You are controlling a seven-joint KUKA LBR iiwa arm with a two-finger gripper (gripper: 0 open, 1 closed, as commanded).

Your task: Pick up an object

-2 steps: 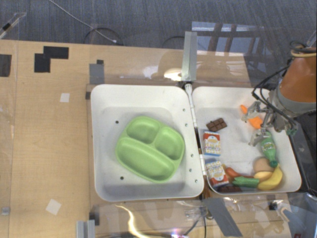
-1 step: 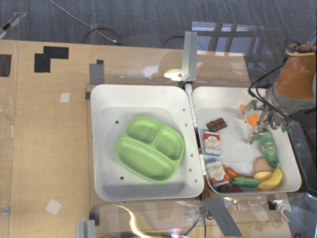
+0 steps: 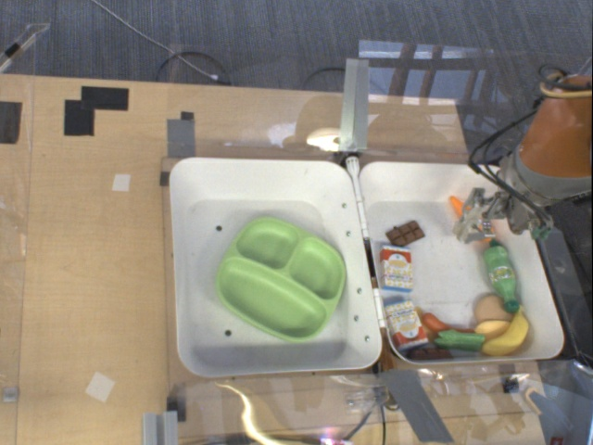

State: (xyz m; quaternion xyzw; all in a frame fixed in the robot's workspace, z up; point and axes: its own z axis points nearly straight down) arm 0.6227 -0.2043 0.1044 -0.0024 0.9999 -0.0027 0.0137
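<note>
The arm (image 3: 561,142) enters above the upper right corner of the right bin (image 3: 435,179), its orange band showing above the wrist. The claw (image 3: 474,222) hangs over the upper right part of this bin. Whether it is open or closed cannot be determined, and no object is visible in it.

Positions relative to the right bin:
- A small orange piece (image 3: 456,205) lies just beside the claw, toward the bin's upper edge.
- A green bottle (image 3: 501,275) lies just below the claw, along the bin's right wall.
- A brown chocolate bar (image 3: 404,234) lies near the bin's centre, toward its left wall.
- Two small printed cartons (image 3: 397,271) (image 3: 404,320) lie along the left wall, one below the other.
- A tan egg-shaped item (image 3: 492,308), a yellow banana (image 3: 509,336) and a dark green vegetable (image 3: 460,339) cluster in the lower right corner.

The left bin (image 3: 185,276) adjoins the right bin's left wall and holds a green divided plate (image 3: 281,277). Both bins rest on the tabletop (image 3: 83,248).
</note>
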